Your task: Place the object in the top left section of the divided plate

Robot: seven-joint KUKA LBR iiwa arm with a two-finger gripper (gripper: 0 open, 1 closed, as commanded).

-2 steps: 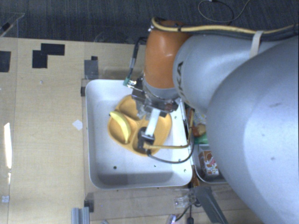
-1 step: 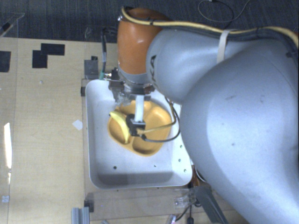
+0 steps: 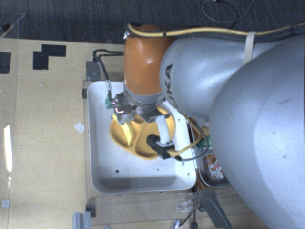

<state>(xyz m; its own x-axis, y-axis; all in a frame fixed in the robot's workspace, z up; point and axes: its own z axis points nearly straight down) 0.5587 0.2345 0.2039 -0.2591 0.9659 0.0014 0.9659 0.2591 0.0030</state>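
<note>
Camera view: arm reaches in from right, wrist directly over yellow divided plate lying in left white bin. Gripper hidden beneath wrist; claw state cannot be told. Task object not distinguishable. Right bin mostly covered by arm.

Black letters "KA" readable on grey arm; rest hidden.

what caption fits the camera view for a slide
KUKA arm reaching over the yellow divided plate in the left white bin.
</note>
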